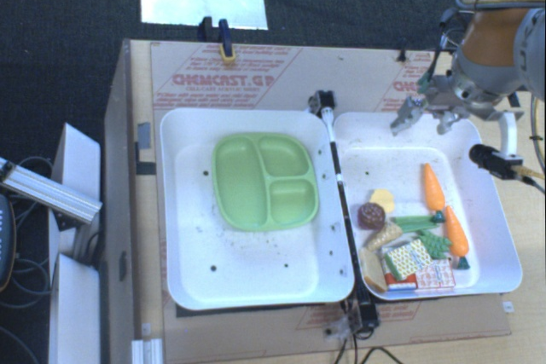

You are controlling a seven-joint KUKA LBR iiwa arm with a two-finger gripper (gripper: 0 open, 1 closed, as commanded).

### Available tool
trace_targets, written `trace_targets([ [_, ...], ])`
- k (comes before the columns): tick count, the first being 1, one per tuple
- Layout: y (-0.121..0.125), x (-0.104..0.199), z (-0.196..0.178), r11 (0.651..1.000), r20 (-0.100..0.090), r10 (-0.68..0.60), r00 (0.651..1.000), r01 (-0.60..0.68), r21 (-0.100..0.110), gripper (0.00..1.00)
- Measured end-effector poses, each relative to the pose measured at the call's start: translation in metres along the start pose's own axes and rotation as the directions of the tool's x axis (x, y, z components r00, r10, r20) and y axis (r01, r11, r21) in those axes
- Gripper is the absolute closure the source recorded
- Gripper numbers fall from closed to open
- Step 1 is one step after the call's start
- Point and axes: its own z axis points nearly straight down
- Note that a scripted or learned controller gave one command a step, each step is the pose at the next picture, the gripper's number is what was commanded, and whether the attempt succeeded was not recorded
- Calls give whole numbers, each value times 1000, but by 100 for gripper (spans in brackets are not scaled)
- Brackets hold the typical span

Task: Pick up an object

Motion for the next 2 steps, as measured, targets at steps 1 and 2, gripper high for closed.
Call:
trace_targets([
  [1,-68,-42,123,1000,1,3,1000,-3,1,0],
  [2,-80,35,122,1000,0,1,1000,-1,0,0],
])
